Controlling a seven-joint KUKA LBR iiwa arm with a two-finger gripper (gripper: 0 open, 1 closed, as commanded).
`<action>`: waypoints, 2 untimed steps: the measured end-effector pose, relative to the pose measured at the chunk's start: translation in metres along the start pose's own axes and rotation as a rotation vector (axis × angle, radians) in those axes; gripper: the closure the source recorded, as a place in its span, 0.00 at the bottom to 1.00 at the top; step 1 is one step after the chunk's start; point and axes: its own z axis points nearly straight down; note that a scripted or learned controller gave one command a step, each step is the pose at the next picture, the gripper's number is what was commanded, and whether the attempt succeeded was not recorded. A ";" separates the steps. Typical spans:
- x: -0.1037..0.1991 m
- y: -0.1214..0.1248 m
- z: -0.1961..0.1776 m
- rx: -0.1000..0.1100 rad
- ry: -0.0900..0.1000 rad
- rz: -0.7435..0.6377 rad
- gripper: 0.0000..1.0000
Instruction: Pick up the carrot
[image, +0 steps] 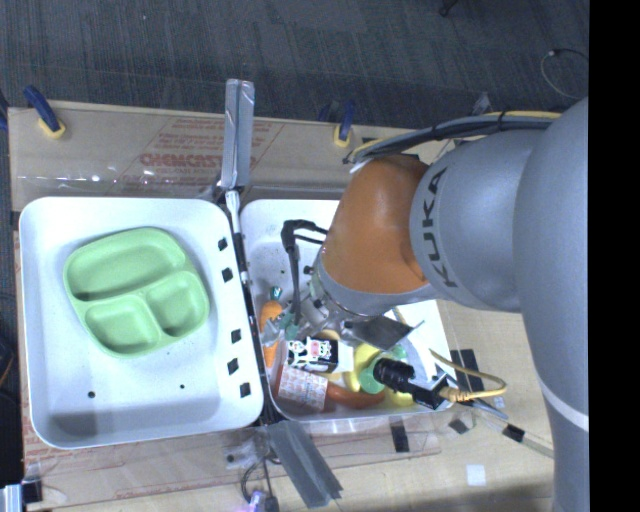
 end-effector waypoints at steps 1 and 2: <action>0.046 0.024 -0.057 -0.004 -0.001 0.294 1.00; -0.017 -0.011 0.010 0.000 0.000 0.144 1.00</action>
